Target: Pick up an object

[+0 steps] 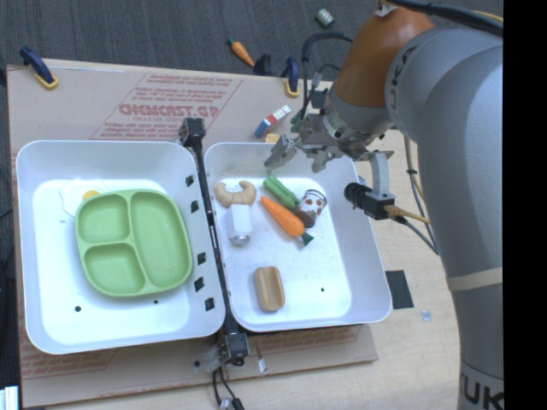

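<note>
The right bin (363,293) holds several toy foods. An orange carrot (284,216) lies slantwise in its middle, with a green vegetable (279,187) just behind it. A croissant (235,193) and a small white bottle (240,225) lie toward the bin's left wall. A tan bread loaf (268,288) sits near the front. A small brown and white piece (314,202) lies right of the carrot. My gripper (299,158) hangs over the bin's far edge, above the green vegetable, fingers spread open with nothing between them.
The left bin (34,314) holds a green divided plate (132,240) with a yellow item (90,196) at its far left corner. Small loose pieces (272,121) lie on the cardboard behind the bins. Clamps (38,67) grip the board's edge.
</note>
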Controlling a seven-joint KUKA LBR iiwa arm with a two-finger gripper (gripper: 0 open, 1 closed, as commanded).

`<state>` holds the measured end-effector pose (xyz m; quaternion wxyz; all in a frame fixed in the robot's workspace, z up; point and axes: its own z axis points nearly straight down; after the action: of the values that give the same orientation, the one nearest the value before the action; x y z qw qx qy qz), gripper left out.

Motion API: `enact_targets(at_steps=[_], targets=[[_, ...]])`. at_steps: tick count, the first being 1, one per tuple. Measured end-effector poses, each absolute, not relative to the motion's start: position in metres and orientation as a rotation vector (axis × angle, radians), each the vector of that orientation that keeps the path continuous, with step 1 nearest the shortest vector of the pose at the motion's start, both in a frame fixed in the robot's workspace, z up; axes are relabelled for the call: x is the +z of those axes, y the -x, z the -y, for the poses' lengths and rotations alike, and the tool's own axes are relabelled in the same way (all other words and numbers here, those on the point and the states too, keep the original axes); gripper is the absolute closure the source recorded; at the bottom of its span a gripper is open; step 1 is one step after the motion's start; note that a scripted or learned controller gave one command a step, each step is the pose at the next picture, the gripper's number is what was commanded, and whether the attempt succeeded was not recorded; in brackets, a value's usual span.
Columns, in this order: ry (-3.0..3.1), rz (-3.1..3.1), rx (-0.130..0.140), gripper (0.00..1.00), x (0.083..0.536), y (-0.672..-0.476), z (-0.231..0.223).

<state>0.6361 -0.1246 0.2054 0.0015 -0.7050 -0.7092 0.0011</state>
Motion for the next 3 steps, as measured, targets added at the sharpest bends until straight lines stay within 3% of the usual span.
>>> enact_targets(at_steps=[1,2,3], targets=[[2.211,2.229,0.000,0.00,0.272,-0.591,-0.041],[2.213,2.227,0.006,0.00,0.191,-0.531,0.000],[2.213,2.228,0.005,0.00,0.191,-0.532,0.000]])
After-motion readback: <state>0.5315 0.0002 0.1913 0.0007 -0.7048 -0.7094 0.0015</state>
